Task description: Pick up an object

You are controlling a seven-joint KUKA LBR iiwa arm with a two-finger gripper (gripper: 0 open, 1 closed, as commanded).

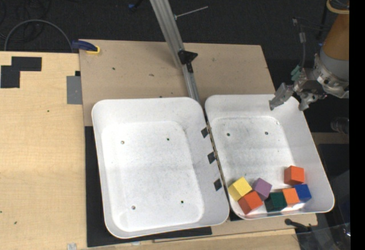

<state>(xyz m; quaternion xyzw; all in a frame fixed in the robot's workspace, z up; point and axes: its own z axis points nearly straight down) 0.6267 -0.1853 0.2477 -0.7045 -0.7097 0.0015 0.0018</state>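
Several coloured blocks lie bunched in the near corner of the right bin [251,129]: a yellow block [240,187], a purple block [262,187], a red block [250,202], a green block [276,201], an orange block [291,196], a blue block [303,192] and a red-orange block [294,174] a little apart. My gripper [292,99] hangs over the far right corner of that bin, well away from the blocks. It is open, with nothing between its fingers [281,96].
The left bin [148,157] sits beside the right one, with black clips [211,157] along the shared edge. A slanted aluminium bar [169,26] rises from behind the bins. A wooden bench [40,146] spreads to the left.
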